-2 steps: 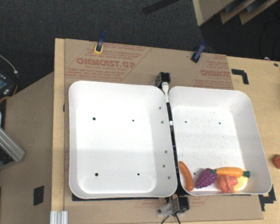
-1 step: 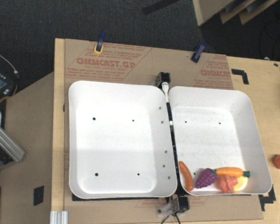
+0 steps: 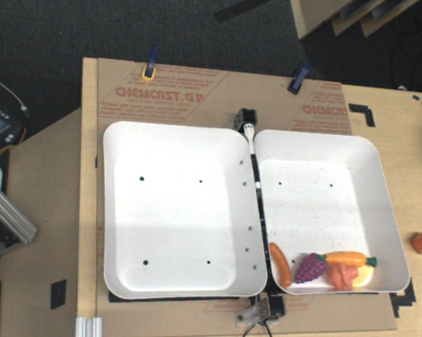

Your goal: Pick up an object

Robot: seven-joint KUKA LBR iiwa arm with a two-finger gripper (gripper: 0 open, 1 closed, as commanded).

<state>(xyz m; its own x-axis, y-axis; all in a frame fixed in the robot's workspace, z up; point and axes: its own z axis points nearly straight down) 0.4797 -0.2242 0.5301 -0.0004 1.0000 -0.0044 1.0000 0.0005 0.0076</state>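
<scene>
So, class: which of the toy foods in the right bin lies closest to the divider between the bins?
The orange-red sausage-shaped toy; the purple grape bunch lies farther right.

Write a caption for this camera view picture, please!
Toy foods huddle in the right bin's near corner: sausage, grapes, carrot.

Bright, even light (slightly soft focus), bins [image 3: 177,136] nearly glaring white.

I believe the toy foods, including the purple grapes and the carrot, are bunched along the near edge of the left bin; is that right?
Not quite: the camera view shows them in the right bin, not the left. The purple grapes and the carrot are indeed bunched along its near edge, with other toy foods.
</scene>
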